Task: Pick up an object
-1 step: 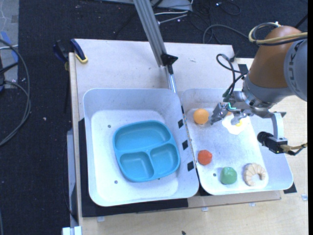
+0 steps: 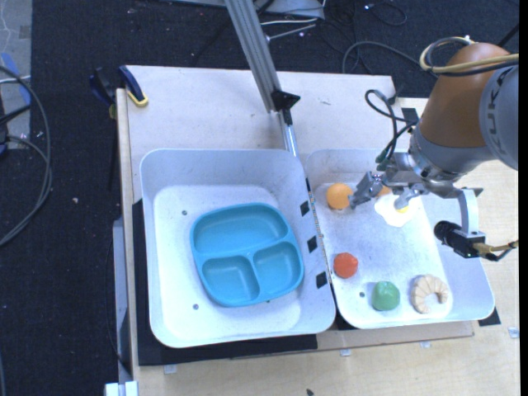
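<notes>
At nine o'clock on the table sits the left bin, and inside it lies a blue tray with three compartments, flat on the bin floor. Across the top, from twelve o'clock, a grey metal pole slants down and ends at the seam between the two bins.

Moving right, we're over the right bin. An orange ball rests at its ten o'clock corner, just beside the left wall. Below it, around eight o'clock, there's a small red-orange ball, well apart from the first. At six o'clock a green piece lies near the front edge, and just beside it, at five o'clock, a pale croissant-shaped piece.

Now the arm, coming in from three o'clock, with the tool down low over the bin's upper half. One dark finger reaches toward the orange ball, its tip just beside the ball. A white-and-yellow piece lies right under the tool's body, partly covered. Whether the fingers are apart or together, I cannot tell from this angle, and nothing is visibly clamped between them.
</notes>
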Controlling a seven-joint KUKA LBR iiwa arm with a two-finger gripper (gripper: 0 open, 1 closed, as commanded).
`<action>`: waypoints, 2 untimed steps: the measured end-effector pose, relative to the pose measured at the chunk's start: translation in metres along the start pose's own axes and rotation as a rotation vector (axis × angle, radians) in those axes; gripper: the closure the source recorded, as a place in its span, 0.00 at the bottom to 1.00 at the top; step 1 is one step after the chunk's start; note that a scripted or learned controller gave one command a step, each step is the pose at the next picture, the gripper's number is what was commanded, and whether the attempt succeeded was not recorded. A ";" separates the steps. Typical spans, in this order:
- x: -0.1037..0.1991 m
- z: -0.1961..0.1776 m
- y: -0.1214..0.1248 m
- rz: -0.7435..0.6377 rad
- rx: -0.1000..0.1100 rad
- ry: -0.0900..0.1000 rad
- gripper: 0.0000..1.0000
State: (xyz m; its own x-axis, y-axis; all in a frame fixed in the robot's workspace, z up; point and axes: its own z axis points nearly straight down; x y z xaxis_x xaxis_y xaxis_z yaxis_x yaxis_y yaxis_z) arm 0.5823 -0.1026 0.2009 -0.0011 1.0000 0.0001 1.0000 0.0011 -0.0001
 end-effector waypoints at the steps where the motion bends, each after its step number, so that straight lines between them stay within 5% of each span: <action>1: 0.003 0.063 -0.003 0.002 0.005 0.000 0.00; 2: 0.003 0.109 -0.002 0.002 -0.002 -0.001 0.00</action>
State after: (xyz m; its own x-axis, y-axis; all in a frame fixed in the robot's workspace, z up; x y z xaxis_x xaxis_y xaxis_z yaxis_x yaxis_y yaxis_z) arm 0.5799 -0.0994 0.0919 0.0004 1.0000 -0.0014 1.0000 -0.0004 0.0019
